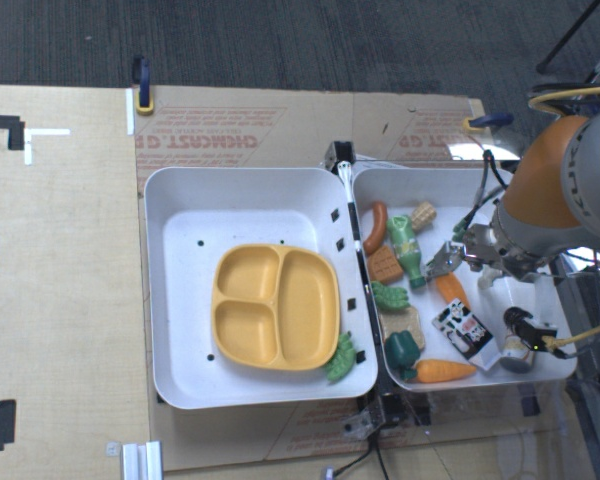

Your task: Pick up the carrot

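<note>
- The carrot (444, 371) lies on its side along the near edge of the right bin (550, 368), pointed end toward the arm's side, touching nothing of the robot.
- A second orange piece (450, 288) lies in the middle of the same bin, just below the gripper (445, 261); I can't say from here what it is.
- The gripper hangs low over the right bin, near a green bottle (407, 248). I see its fingers (440, 265) as a narrow grey tangle and cannot tell whether they are apart or closed; nothing shows clearly between them.
- Around the carrot: a dark green pepper (401, 348) just to its left and a black-and-white carton (460, 326) just above it.
- Farther back I see a sausage (376, 226), a brown cracker (384, 265) and a leafy green piece (390, 295).
- The left bin (180, 268) holds a yellow divided plate (276, 306), with a green leafy thing (341, 359) at its near right corner.
- Both bins sit on the bench (60, 318).
</note>
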Controlling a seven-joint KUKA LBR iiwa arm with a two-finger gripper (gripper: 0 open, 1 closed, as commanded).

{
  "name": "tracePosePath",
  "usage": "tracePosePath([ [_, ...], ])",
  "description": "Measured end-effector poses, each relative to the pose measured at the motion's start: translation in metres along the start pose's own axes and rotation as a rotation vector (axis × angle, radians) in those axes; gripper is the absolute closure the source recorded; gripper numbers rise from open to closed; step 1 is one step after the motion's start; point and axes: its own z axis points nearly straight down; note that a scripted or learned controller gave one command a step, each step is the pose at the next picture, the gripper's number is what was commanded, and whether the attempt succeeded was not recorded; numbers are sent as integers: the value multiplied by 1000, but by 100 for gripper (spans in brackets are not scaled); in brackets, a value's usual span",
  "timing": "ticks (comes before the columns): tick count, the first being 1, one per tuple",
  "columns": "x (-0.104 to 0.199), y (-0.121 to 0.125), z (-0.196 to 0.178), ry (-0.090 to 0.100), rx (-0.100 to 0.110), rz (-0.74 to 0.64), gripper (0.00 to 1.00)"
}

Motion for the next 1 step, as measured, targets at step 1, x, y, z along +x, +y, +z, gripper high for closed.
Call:
tracePosePath([
  [1, 0, 1, -9, -1, 0, -2, 100],
])
